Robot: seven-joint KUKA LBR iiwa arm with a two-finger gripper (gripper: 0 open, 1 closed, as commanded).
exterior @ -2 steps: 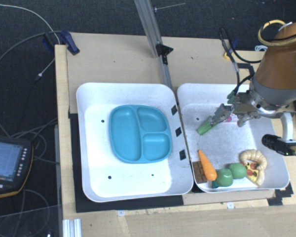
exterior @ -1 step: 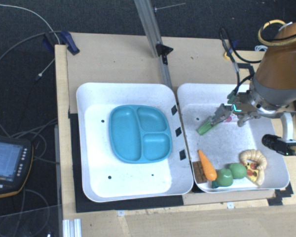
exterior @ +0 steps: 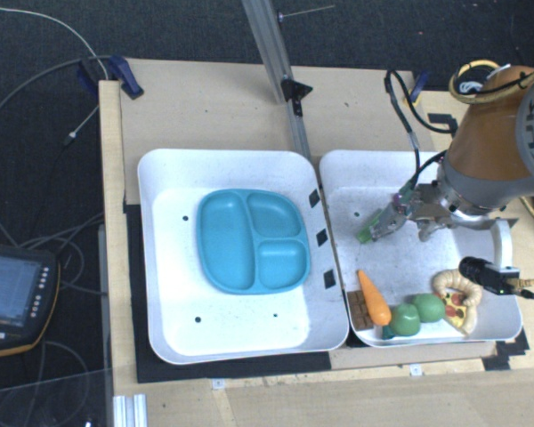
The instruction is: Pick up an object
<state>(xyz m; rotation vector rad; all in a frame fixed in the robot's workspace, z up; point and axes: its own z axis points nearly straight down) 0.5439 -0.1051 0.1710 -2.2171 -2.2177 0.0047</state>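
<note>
My gripper [exterior: 380, 227] hangs over the upper middle of the right bin [exterior: 356, 176], pointing down and to the left from the orange-banded arm. A small green object [exterior: 366, 234] lies right at its tip; whether it is gripped or just resting on the bin floor is unclear. Along the bin's front edge lie an orange carrot [exterior: 374, 297], a green round fruit [exterior: 408, 321] and a tan ring-shaped toy with red and yellow spots [exterior: 454, 297]. These sit well below the gripper and apart from it.
The left bin [exterior: 160, 265] holds a blue divided plate [exterior: 254, 240]. A small brown block [exterior: 358, 308] lies beside the carrot at the right bin's front left corner. A metal post [exterior: 267, 34] rises behind the bins. Black cables [exterior: 414, 123] trail near the arm.
</note>
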